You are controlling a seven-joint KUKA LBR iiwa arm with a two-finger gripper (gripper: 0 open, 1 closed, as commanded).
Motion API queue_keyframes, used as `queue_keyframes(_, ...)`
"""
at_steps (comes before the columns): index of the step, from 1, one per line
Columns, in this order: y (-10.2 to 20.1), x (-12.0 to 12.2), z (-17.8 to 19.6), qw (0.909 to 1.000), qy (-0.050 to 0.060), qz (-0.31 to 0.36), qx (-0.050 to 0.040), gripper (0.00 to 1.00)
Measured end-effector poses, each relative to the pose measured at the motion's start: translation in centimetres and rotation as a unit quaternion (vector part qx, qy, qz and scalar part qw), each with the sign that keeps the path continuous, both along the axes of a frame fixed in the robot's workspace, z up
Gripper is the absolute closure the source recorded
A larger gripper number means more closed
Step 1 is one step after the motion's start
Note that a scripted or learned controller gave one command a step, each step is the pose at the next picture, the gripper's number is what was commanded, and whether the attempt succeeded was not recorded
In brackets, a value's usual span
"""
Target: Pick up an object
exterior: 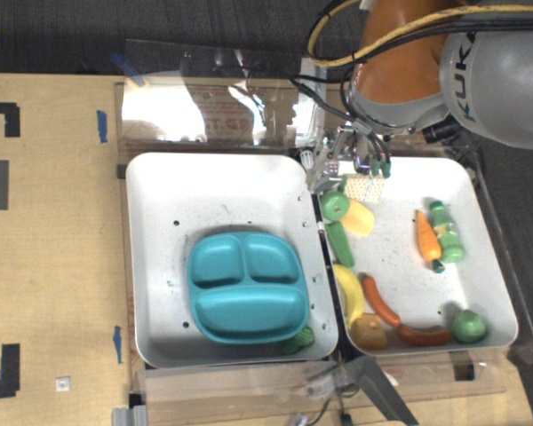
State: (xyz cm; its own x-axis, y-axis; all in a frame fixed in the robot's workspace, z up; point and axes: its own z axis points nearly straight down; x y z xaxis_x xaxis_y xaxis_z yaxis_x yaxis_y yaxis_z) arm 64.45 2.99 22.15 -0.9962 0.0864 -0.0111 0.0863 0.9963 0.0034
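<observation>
Both bins (pixel 160 185) white. Tray (pixel 246 286) teal. Bench (pixel 49 238) tan, with blue tape (pixel 101 126) marks. Carrot (pixel 426 235) orange. Banana (pixel 349 293) yellow. Apple (pixel 468 326) green. Sausage (pixel 380 301) red-orange. Potato (pixel 369 330) brown. Arm (pixel 506 69) grey, orange band (pixel 400 51).

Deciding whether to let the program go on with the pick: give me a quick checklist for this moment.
1. Gripper over the right bin: ok, at its far left corner.
2. Fingers open: cannot tell.
3. Object held: cannot tell.
4. Target close by: ok, green round piece and yellow piece lie just below it.
5. Room to descend: not ok, bin wall and neighbours are tight.
6. Left bin holds teal tray: ok.
</observation>
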Motion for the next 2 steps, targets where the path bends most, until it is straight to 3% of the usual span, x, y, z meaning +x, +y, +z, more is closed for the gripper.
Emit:
queue_keyframes(1, -2.8, 1.6, 5.8, 0.9953, -0.001, 0.097, -0.0022, 1.0)
queue_keyframes(2, -8.4, 2.4, 10.4, 0.9884, -0.001, 0.152, -0.0035, 1.0)
